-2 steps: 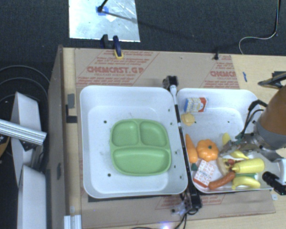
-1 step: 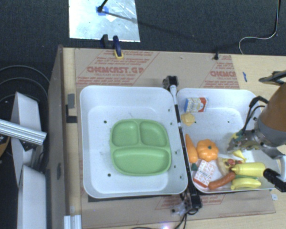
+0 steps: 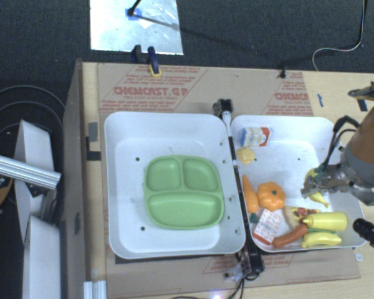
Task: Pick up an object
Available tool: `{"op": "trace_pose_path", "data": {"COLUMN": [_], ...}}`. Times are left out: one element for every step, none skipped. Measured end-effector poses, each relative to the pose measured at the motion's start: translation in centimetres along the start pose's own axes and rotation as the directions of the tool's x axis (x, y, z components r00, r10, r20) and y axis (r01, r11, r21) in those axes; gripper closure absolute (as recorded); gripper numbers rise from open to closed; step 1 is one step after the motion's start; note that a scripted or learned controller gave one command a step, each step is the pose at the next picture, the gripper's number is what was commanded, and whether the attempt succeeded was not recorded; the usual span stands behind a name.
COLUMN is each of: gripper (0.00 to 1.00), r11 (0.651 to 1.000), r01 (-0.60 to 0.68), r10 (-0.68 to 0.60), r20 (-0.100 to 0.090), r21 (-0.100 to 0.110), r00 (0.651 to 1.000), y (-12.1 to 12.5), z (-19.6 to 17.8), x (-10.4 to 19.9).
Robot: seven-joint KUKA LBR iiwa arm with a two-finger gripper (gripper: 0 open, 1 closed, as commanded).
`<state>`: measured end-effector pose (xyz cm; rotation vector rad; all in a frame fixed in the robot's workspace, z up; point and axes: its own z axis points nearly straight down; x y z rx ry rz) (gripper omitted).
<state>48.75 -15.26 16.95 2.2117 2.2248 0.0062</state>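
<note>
Tool (image 3: 316,189) low in the right bin (image 3: 280,124); whether it is spread or closed cannot be told (wrist hides it). A yellow banana (image 3: 320,199) lies just beneath it, a mustard bottle (image 3: 327,220) below. Descend squarely on one item, avoiding neighbours

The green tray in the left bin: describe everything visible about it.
The green tray is pale green, looks like smooth plastic, and has rounded corners. Raised ridges split it into three compartments: two smaller ones along the far side and one wide one along the near side. All three look bare. It lies flat and right side up, roughly in the middle of the left bin, resting on the bin's white floor. Nothing else touches it, and the gripper is over in the right bin.
</note>
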Motion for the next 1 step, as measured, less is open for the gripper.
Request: {"op": "trace_pose_path", "data": {"gripper": [1.0], "r11": [1.0], "r01": [0.006], "r10": [-0.006], "r20": [-0.002], "r21": [0.001], "r00": [1.0], "y": [0.13], "z": [-4.55], "x": [9.69]}}
